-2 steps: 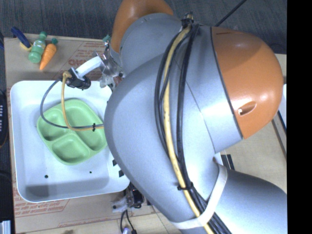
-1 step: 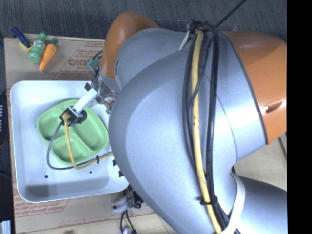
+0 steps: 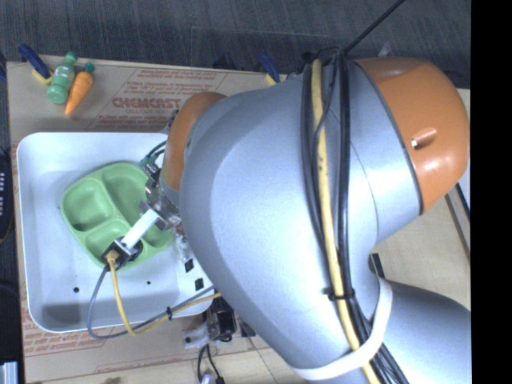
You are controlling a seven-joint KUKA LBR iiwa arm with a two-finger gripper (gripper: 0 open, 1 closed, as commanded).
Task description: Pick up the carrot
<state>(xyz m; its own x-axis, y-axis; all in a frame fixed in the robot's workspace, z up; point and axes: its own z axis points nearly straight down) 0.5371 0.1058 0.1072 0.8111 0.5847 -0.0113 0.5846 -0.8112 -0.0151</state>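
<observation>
The carrot point(image 3: 78, 92) lies on the counter point(image 3: 144, 102) at the far left, outside the bin point(image 3: 48, 310), just beside a green bottle point(image 3: 61, 80). My tool point(image 3: 162, 206) is at the right edge of the green plate point(image 3: 96, 198) in that bin (my arm hides most of it); whether it is apart or together I cannot tell.

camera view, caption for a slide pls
Arm over the tray in the bin; carrot lies outside, beside a bottle.
</observation>
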